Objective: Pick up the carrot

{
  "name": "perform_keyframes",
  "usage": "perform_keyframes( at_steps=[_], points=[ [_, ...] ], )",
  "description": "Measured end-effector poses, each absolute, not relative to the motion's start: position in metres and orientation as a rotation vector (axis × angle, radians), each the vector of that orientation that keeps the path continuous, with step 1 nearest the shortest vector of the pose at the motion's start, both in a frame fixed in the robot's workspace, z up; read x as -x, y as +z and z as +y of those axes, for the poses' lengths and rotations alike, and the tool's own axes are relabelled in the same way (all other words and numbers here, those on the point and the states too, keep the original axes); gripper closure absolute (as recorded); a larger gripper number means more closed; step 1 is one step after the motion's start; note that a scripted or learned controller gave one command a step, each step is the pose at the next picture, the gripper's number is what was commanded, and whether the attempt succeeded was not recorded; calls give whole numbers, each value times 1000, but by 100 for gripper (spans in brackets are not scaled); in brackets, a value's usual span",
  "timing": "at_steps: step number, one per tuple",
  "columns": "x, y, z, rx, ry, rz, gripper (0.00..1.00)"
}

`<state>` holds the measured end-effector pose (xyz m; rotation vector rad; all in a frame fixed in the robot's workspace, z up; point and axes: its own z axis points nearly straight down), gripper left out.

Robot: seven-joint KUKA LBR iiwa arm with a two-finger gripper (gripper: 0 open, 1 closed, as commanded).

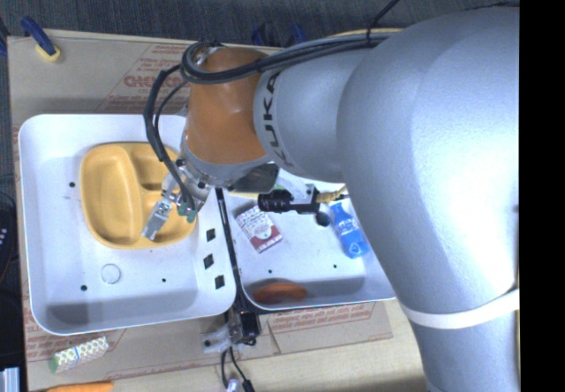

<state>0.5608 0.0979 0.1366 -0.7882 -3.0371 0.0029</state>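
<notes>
The carrot point(278, 291) lies in the right bin point(311, 260), flat on the floor with its long side along the near wall and one end close to the rim the two bins share. It is a short, stubby, dull orange piece with rounded ends, and its underside merges with shadow. Bare white floor separates it from a small card point(262, 229) with red and white print, whose writing is too small to read. A blue bottle point(347, 233) lies well apart from the carrot, toward the far right, where the big grey arm point(424, 161) overhangs the bin. Dark letters on the arm's shell beside the orange band are only partly legible. The gripper point(166, 215) hangs over the left bin point(44, 231), above the near right corner of a yellow dish point(119, 194); whether it is open or closed cannot be told. Brown cardboard point(327, 328) with red print, not readable, covers the desk under both bins.
</notes>
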Motion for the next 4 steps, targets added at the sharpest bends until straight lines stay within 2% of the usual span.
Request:
perform_keyframes(
  at_steps=[1, 2, 3, 4],
  points=[
    [-561, 147, 98, 783, 4, -3039, 100],
    [-545, 243, 84, 590, 1, -3087, 100],
    [-487, 271, 38, 629, 3, -3077, 100],
    [-477, 285, -12, 362, 1, -3123, 100]
  ],
)
